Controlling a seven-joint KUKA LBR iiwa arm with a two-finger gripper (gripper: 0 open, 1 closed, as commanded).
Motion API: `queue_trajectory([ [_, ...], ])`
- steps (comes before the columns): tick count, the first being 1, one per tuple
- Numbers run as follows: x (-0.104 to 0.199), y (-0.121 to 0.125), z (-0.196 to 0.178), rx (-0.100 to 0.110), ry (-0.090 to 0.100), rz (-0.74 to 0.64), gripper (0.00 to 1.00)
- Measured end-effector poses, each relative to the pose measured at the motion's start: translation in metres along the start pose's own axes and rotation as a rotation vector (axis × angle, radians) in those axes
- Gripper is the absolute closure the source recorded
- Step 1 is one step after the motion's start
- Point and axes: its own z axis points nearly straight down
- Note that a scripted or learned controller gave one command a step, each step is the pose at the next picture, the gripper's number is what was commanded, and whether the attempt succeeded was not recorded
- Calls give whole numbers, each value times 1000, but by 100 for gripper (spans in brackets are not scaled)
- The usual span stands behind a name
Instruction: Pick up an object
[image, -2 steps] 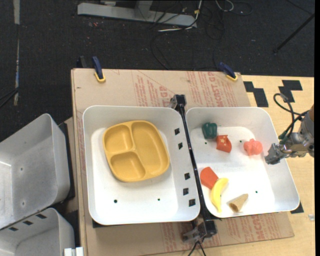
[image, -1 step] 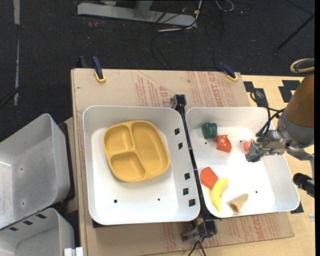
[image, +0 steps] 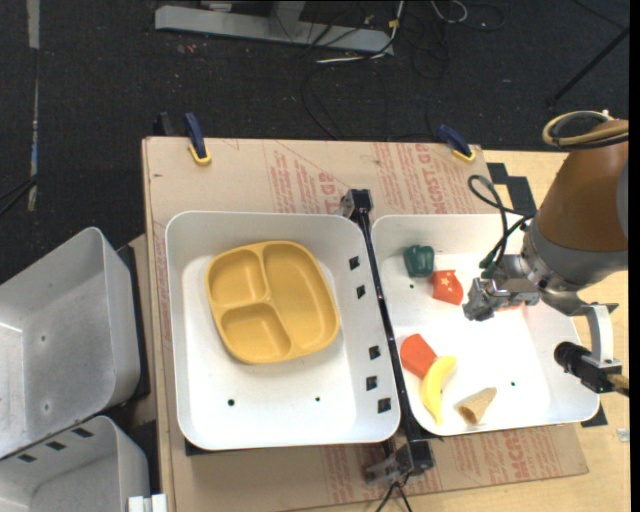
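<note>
Gripper (image: 481, 303) low over the right bin (image: 530, 395), finger state impossible to tell. Just left of gripper: red block (image: 447, 287); beyond it, green toy (image: 419, 260). Lower left of gripper: orange block (image: 418, 353), banana (image: 437, 386), cone (image: 477, 404)

The jaws (image: 482, 302) hang over the right bin (image: 540, 395), just beside a red toy (image: 447, 287).

grey arm (image: 578, 245), orange band, black cables
</note>
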Motion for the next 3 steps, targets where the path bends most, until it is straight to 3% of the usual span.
queue_trajectory([
  [3,151,35,8,-2,-1,0,100],
])
